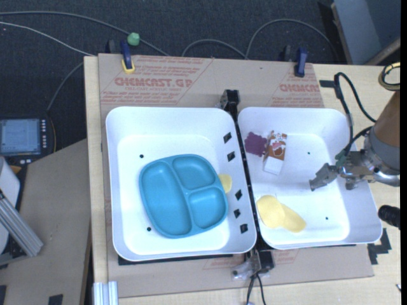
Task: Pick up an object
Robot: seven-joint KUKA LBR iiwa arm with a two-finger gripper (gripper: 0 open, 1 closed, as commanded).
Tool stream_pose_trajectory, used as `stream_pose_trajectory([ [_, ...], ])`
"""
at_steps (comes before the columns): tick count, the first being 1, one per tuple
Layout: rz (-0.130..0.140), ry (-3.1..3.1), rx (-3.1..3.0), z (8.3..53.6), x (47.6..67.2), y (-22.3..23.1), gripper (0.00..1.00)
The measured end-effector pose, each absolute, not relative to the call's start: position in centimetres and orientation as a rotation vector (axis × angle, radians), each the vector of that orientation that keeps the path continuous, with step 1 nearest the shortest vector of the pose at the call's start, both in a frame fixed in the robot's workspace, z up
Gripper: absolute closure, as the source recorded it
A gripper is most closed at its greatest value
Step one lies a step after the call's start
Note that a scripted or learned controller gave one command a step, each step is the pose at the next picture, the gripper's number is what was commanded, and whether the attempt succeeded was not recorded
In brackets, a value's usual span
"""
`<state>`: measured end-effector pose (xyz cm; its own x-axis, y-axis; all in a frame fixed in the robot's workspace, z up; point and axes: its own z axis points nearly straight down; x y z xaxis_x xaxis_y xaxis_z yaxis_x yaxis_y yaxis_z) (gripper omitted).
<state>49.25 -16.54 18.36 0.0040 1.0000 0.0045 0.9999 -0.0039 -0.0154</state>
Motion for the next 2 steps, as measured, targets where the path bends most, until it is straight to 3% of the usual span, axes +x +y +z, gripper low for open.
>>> stream_pose_trajectory([
  [1,0.000,-2.220,-2.220,19.0,49.6,-16.5,0.00],
  [2,0.004,-2.216,-2.218,14.5,49.2,-17.1,0.00],
])
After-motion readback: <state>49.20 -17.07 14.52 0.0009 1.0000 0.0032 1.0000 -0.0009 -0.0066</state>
